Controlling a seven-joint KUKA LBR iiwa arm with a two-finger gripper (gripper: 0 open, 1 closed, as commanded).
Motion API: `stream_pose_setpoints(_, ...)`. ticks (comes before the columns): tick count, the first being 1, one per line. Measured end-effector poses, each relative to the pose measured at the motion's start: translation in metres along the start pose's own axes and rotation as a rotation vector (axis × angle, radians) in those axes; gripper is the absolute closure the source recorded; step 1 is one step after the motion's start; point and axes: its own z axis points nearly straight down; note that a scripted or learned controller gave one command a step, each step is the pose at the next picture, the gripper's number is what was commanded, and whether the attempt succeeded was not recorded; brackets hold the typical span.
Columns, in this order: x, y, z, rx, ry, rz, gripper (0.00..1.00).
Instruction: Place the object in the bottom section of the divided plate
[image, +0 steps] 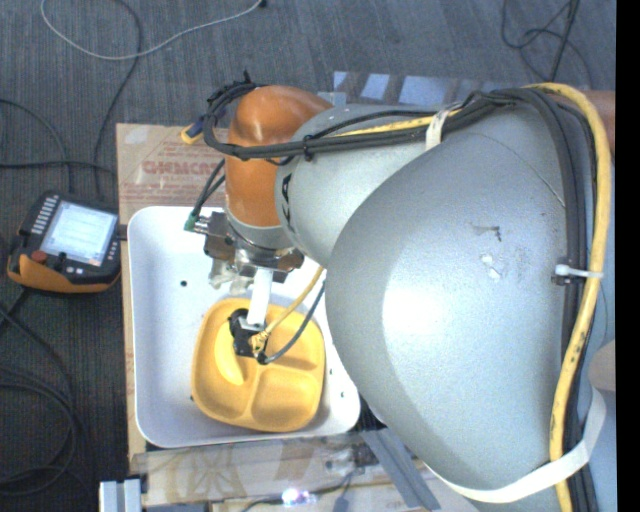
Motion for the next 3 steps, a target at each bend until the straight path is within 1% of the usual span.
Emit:
stream_pose_setpoints(1, -0.072, -0.065, -0.035, 0.002, 0.001, -0.008, 1.00)
stream_pose_setpoints(2, -0.008, -0.092, 0.003, 0.004, 0.002, -0.218, 1.00)
stream_pose_setpoints(3, -0.029, -0.038, 0.003, 0.003, 0.000, 0.007, 1.00)
